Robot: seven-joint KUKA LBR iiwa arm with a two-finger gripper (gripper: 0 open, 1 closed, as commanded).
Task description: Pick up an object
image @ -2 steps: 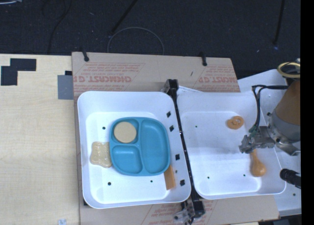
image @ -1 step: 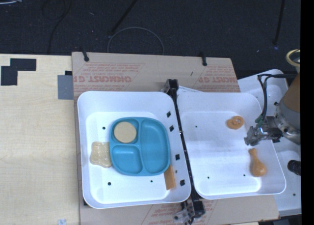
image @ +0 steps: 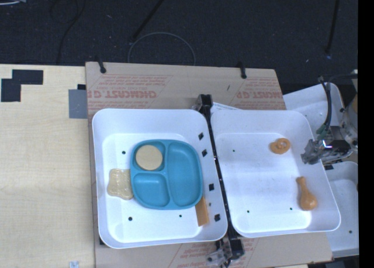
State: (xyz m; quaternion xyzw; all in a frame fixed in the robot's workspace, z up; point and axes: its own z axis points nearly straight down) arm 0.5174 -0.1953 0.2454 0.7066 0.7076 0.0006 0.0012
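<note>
The right bin (image: 263, 214) holds two things: a small orange round piece (image: 280, 145) near its far right side and a tan drumstick-shaped piece (image: 305, 193) by its right wall. The left bin (image: 111, 126) holds a blue divided tray (image: 175, 179) with a tan round cookie (image: 148, 157) in its upper-left compartment. A pale yellow flat piece (image: 120, 184) lies left of the tray, and a brown stick (image: 201, 212) lies at the tray's lower right. The gripper (image: 320, 150) sits at the right bin's right rim, apart from both pieces there.
Cardboard (image: 181, 88) lies under both bins. A black divider clip line (image: 213, 167) runs between the bins. Cables and grey arm parts (image: 339, 126) crowd the right edge beyond the bin. A wooden bench top (image: 41, 173) stretches to the left.
</note>
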